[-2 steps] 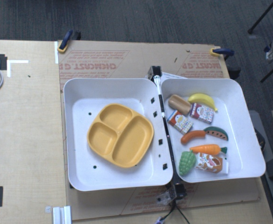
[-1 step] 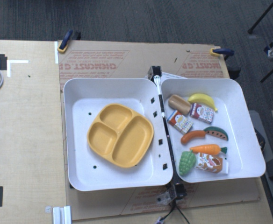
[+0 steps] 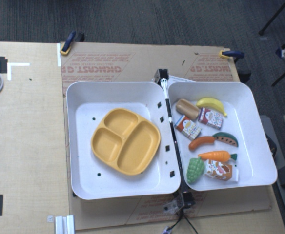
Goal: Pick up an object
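Note:
The right bin (image 3: 250, 101) holds several toy foods. A yellow banana (image 3: 211, 104) lies at the back, with a brown bread roll (image 3: 187, 107) to its left. Two small printed cartons (image 3: 211, 117) (image 3: 188, 127) sit below them. A red sausage (image 3: 201, 142) lies in the middle, beside a watermelon slice (image 3: 226, 139). Toward the front are an orange carrot (image 3: 214, 155), a green bumpy fruit (image 3: 195, 170) and a printed pouch (image 3: 220, 170).
The left bin (image 3: 79, 130) holds a yellow three-compartment plate (image 3: 126, 141). Both bins rest on a cardboard sheet (image 3: 108, 65) held by clamps (image 3: 68, 42) at its back corners. A wooden bench surface (image 3: 25, 140) stretches to the left.

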